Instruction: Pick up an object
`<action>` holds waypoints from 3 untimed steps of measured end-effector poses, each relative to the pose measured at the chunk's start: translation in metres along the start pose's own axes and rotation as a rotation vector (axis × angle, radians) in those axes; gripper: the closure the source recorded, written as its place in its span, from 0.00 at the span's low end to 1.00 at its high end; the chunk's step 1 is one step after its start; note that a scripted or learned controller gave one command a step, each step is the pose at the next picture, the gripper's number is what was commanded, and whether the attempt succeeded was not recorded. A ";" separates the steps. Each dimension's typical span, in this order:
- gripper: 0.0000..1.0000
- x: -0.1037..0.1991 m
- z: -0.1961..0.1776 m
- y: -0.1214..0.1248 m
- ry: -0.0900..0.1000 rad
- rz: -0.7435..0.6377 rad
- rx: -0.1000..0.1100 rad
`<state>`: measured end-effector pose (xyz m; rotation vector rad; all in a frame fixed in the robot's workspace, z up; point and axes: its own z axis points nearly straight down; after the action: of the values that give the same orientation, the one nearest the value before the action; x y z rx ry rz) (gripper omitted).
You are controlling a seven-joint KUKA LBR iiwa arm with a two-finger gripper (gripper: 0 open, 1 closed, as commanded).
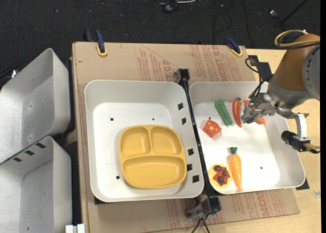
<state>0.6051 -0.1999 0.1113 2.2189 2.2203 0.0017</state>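
The right bin (285, 176) holds several toy foods. A green pod (223, 112) and a red chili (237, 111) lie side by side near the bin's back. A red strawberry-like piece (212, 128) sits just left of them. An orange carrot (235, 168) lies toward the front, beside a small yellow dish of dark berries (220, 175). My gripper (250, 114) hangs low over the bin, right next to the chili, with a small orange item (260, 121) partly hidden under it on its right side.
The left bin (102, 125) holds a yellow divided tray (152, 156). A black divider (192, 125) runs between the bins. Two spare white bins (30, 125) sit off the bench at the left. Blue clamps (101, 44) pin the bench's far edge.
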 end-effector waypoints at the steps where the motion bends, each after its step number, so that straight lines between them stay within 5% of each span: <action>1: 1.00 0.001 -0.044 0.006 -0.001 -0.002 -0.004; 3: 1.00 -0.015 -0.161 0.007 -0.003 -0.002 -0.005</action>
<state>0.6120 -0.2151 0.2722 2.2126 2.2186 0.0049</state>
